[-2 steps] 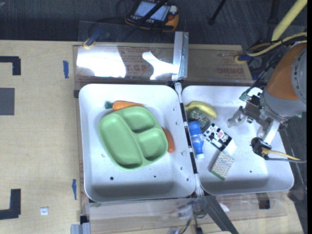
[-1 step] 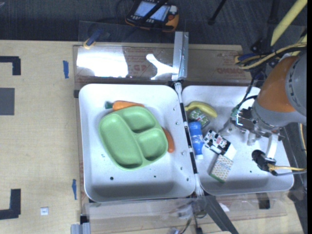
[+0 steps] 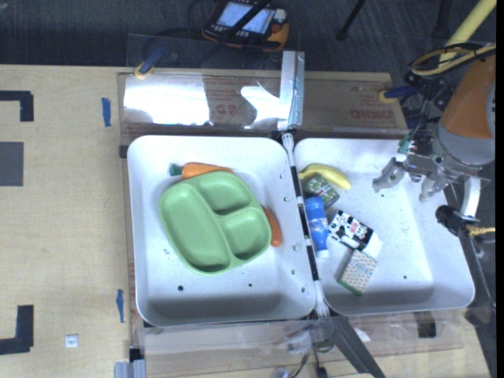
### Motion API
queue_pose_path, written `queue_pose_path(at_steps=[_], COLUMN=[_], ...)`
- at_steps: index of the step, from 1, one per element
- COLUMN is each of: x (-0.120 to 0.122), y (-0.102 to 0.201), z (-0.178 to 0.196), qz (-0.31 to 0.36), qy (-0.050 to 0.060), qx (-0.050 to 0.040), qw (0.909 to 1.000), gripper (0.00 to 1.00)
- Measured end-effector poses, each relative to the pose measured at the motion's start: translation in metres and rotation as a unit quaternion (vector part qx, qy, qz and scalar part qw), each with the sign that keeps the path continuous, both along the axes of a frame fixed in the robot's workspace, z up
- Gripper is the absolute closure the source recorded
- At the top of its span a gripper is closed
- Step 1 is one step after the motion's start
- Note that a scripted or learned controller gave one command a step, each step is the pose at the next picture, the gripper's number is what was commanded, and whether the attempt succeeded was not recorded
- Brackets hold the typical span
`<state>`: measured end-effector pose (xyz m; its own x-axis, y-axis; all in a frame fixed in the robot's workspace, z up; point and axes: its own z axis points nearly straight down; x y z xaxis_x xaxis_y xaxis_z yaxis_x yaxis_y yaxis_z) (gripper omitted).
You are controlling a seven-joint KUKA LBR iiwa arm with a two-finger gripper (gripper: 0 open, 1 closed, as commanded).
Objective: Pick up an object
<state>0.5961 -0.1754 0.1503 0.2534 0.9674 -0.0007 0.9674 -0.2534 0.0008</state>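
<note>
My gripper [image 3: 406, 182] hangs over the upper right part of the right bin [image 3: 409, 286], open, with nothing between its fingers. To its left in that bin lie a yellow banana [image 3: 329, 174], a small green packet [image 3: 320, 187], a blue bottle [image 3: 316, 224], a black-and-white patterned box [image 3: 350, 231] and a speckled green box [image 3: 358, 272]. All of them rest on the bin floor, apart from the gripper.
The left bin [image 3: 157, 290] holds a green divided plate [image 3: 216, 223] with an orange carrot-like piece [image 3: 206, 168] behind it and another orange piece [image 3: 273, 228] at its right rim. A metal divider [image 3: 303, 211] separates the bins. A clear panel [image 3: 205, 101] stands behind.
</note>
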Motion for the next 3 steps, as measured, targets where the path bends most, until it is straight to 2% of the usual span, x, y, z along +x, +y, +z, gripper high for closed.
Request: queue_pose_path(at_steps=[1,2,3], x=[-0.019,-0.069,-0.083], y=[0.118,0.125,0.073], z=[0.034,0.034,-0.064], qz=[-0.017,0.001,0.0], qy=[0.002,0.002,-0.002], qx=[0.0011,0.0009,-0.0001], qw=[0.9999,1.0,1.0], gripper=[0.0,0.0,0.0])
